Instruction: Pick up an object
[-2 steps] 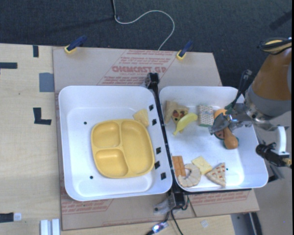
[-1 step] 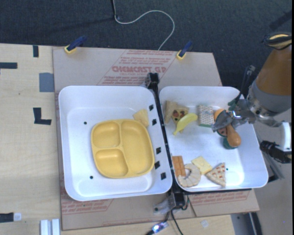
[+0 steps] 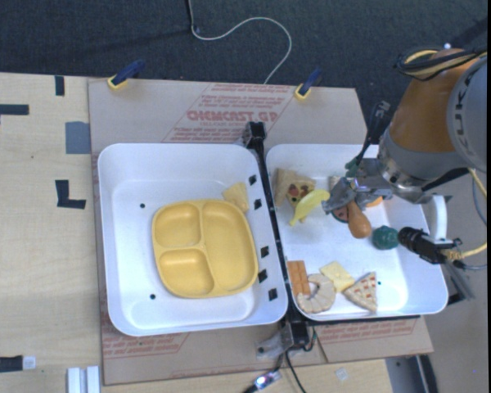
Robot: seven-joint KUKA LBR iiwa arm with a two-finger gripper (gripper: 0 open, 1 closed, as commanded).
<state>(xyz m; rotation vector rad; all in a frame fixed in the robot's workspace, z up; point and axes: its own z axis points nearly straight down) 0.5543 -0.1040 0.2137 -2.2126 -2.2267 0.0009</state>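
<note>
My gripper hangs low in the right bin; whether it's spread or pinching I cannot tell. A brown sausage-like piece lies just beside it, toward the bin's near rim, a yellow banana piece on its divider side. I judge crowding risks a glancing miss.

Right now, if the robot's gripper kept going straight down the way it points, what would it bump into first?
Probably the brown sausage-shaped toy lying just under the gripper in the right white bin; height above it is unclear.
</note>
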